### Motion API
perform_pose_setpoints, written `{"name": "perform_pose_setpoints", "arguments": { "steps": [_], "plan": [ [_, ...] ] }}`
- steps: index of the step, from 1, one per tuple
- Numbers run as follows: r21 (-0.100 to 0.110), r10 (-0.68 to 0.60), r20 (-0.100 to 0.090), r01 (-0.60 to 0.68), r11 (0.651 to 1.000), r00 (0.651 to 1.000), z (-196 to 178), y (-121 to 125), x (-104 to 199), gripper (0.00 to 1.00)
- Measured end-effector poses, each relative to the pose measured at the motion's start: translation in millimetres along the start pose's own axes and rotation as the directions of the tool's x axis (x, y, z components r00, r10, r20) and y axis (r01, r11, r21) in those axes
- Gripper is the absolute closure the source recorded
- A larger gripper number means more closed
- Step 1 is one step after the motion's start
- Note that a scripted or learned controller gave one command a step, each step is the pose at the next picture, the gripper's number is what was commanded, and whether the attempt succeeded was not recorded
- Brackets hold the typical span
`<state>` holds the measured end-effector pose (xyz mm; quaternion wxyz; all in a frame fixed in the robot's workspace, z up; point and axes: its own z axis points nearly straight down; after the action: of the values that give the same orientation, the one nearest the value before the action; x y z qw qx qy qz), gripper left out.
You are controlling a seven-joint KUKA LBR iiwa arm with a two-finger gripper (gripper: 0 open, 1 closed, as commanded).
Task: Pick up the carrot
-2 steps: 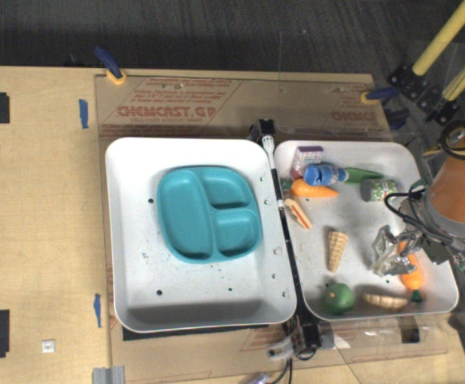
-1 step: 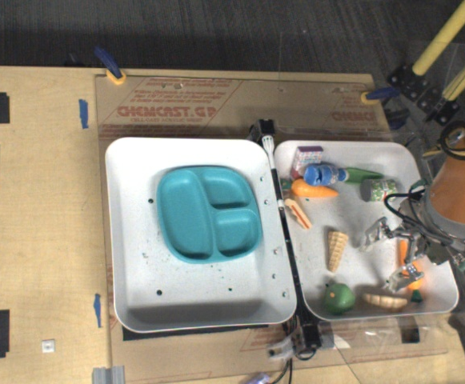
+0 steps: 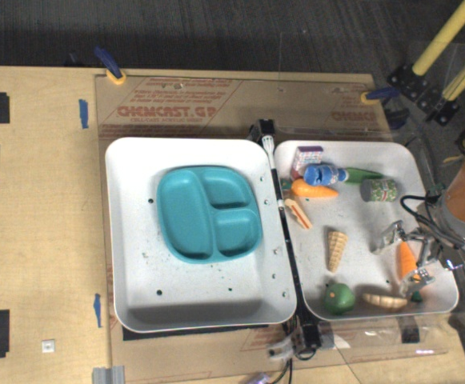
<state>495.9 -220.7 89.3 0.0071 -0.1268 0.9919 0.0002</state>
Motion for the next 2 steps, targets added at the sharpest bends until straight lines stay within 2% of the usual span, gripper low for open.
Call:
{"name": "perform_pose_setpoints", "arguments": {
  "steps": [1,2],
  "plan": [
    [0.005,0.024,0.001,-0.024,1.000,1.000,-0.7,37.4,-11.8,0.00],
    [0.000,-0.305,0.005,0.305,0.952,0.952,-0.5,2.2,-1.4,0.00]
  ]
}}
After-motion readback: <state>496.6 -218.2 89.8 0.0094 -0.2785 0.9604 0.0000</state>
